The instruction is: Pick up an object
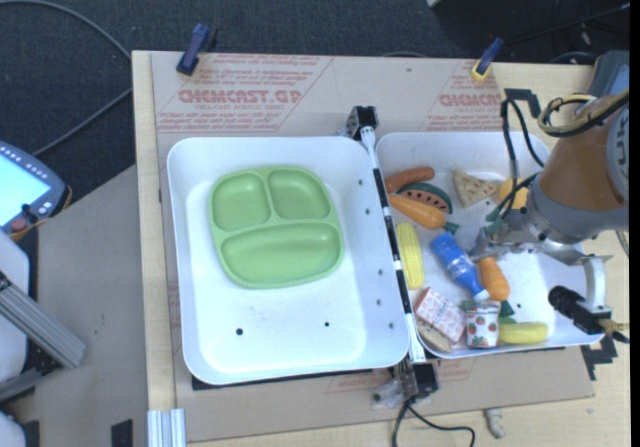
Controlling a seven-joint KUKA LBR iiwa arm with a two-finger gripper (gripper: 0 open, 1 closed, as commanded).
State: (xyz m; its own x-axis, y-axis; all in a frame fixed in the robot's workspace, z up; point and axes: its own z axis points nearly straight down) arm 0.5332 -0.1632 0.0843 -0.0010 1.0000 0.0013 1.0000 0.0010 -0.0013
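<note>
The right bin holds several toy foods. A blue bottle and an orange carrot lie side by side in its middle. Around them are a yellow corn cob, a sausage, a watermelon slice, a pale sandwich wedge, a pink-and-white box, a small can and a banana. My gripper is low in this bin, just above the carrot's top end and to the right of the bottle. The wrist hides its tips.
In the left bin lies a green divided plate. The arm's orange band hangs over the right bin's far right side. Black clips sit where the two bins meet.
</note>
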